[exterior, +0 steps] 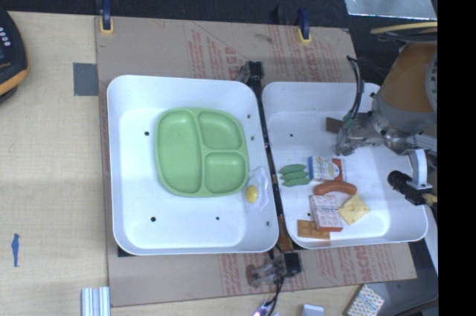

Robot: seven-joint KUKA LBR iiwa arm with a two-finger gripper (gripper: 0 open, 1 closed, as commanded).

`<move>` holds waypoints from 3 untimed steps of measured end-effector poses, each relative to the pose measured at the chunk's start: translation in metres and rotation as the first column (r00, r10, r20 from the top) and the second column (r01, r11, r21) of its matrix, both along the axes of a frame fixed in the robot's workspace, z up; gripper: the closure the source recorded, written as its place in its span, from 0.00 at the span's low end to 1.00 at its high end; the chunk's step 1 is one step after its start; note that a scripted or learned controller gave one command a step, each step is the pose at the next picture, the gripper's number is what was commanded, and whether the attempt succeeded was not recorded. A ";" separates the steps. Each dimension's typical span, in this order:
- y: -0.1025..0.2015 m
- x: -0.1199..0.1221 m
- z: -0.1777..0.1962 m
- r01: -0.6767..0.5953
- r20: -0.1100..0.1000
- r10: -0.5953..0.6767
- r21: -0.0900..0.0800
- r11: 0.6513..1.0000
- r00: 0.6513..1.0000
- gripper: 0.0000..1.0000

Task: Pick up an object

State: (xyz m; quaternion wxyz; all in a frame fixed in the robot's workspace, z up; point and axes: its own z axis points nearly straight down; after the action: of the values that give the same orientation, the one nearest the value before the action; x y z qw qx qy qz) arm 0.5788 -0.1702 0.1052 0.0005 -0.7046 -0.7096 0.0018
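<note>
- Gripper (348, 142) low over the right bin (297, 102), at right of frame just above centre, hung from the grey arm (405, 95) with its orange band; open or closed cannot be told from this slant, and nothing seen held.
- Nearest pieces just below and left of the tool: small white-and-orange packet (325, 168), then green pea pod (294, 174) further left beside it.
- Below those, orange-red sausage (335, 189), long axis near level across the frame, touching the packet cluster.
- Lower still: yellow cheese wedge (353, 210), red-patterned square packet (325, 214), brown cracker (311, 230) at the bin's lower left corner.
- Likely target any of this cluster; all lying down-left of the tool, so coming move judged a short shift toward lower left, then descent.
- Further out, in the left bin (126, 233): green divided plate (201, 151) at centre, small yellow item (252, 193) in clear wrap near its lower right, well apart from the tool.
</note>
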 end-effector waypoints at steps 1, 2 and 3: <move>0.000 0.000 0.000 -0.001 -0.001 0.001 0.000 1.000 1.000 0.00; 0.002 0.060 -0.011 0.001 0.007 -0.001 0.000 1.000 1.000 0.00; -0.044 0.078 -0.012 0.005 0.004 -0.005 0.000 1.000 1.000 0.00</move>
State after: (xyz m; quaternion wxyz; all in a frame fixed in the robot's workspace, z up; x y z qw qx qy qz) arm 0.6573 -0.2137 0.0928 -0.0011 -0.7064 -0.7078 0.0003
